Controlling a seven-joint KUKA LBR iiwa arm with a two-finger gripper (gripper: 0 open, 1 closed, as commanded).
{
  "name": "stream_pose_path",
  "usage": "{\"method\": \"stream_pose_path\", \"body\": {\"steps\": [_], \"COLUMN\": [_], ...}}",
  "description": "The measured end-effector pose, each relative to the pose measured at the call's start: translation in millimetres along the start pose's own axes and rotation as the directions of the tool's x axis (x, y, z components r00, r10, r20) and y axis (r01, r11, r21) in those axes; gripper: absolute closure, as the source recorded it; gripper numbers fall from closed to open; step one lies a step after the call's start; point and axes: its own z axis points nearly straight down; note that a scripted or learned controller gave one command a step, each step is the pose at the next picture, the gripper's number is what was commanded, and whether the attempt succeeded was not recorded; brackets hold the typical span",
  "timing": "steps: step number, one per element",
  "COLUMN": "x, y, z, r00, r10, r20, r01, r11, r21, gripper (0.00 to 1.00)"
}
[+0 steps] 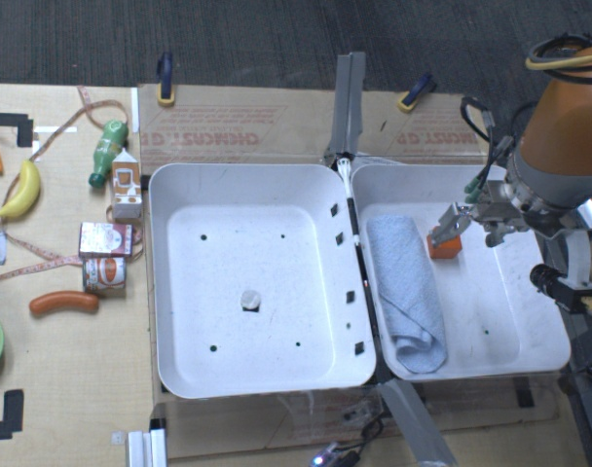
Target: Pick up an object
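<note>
An orange block (pixel 446 247) lies in the right white bin (pixel 530 358), near its back and just right of a folded grey-blue towel (pixel 409 290). My gripper (pixel 466 237) hangs over that spot, open. Its left finger (pixel 450 224) slants down to the block's top edge, and the other finger (pixel 493 233) stands well to the right. The block is against the left fingertip and is not clamped between the two. A small pale round object (pixel 250 302) rests near the middle of the left white bin (pixel 169 261).
The grey divider post (pixel 349 95) stands between the bins at the back. Left of the bins the bench holds a banana (pixel 18 193), a green bottle (pixel 107 150), small cartons (pixel 127 191), a can (pixel 105 273) and a sausage (pixel 64 304). Cables (pixel 483 125) hang by the wrist.
</note>
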Motion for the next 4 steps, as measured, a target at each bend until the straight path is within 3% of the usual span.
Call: {"method": "stream_pose_path", "body": {"steps": [1, 2, 3, 4], "x": [-25, -27, -30, -32], "y": [44, 80, 49, 49], "z": [58, 128, 128, 119], "r00": [1.000, 0.999, 1.000, 1.000], "r10": [-0.008, -0.038, -0.018, -0.014], "r20": [0.000, 0.001, 0.001, 0.001], "r01": [0.008, 0.038, 0.018, 0.014], "r11": [1.000, 0.999, 1.000, 1.000], "r21": [-0.001, -0.009, -0.007, -0.007], "gripper": [0.00, 0.00, 0.00, 1.00]}}
